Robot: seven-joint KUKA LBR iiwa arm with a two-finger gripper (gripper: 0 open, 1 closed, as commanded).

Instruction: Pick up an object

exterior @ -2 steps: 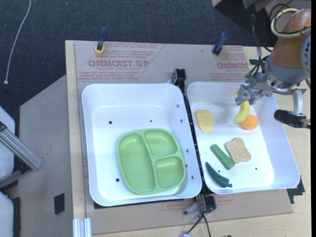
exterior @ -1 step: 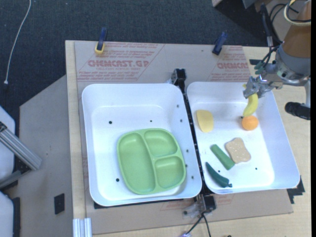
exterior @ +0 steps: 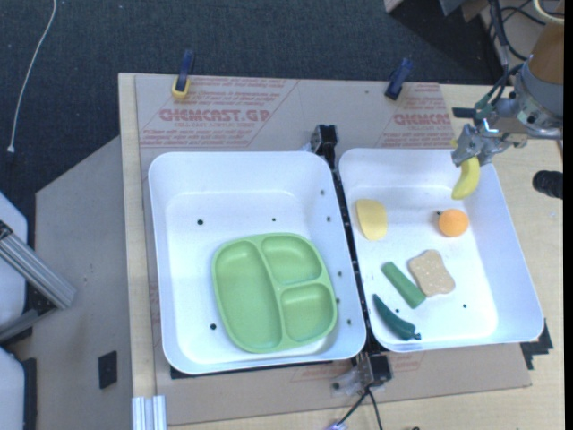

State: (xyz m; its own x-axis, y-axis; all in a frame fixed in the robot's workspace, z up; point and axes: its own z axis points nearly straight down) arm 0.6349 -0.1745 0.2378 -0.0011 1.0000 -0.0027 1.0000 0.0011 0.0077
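Nearest the camera, a dark green pod-shaped vegetable [exterior: 395, 320] lies at the front edge of the right bin [exterior: 512, 240], its tip toward the front left corner. Just behind it a lighter green stick-like piece [exterior: 403, 285] lies slanted, beside a tan slice of toast [exterior: 431, 273]. Farther back, a small orange ball [exterior: 454, 223] sits near the right wall, apart from a pale yellow rounded piece [exterior: 372, 219] near the left wall.

Banana [exterior: 466, 180]: yellow, hanging roughly upright over the back right part of the right bin, its top end between the fingers of the gripper [exterior: 471, 150]. Jaws clenched on the banana's upper end; lower end looks clear of the bin floor, though contact is hard to judge from this angle. Arm comes in from the right.

Left bin [exterior: 179, 195] holds a green divided plate [exterior: 273, 289] with three compartments, toward the front. Both bins sit on a brown board [exterior: 224, 115] with red print, held by a blue and yellow clamp [exterior: 183, 74] and a blue clamp [exterior: 398, 79] at the back edge.
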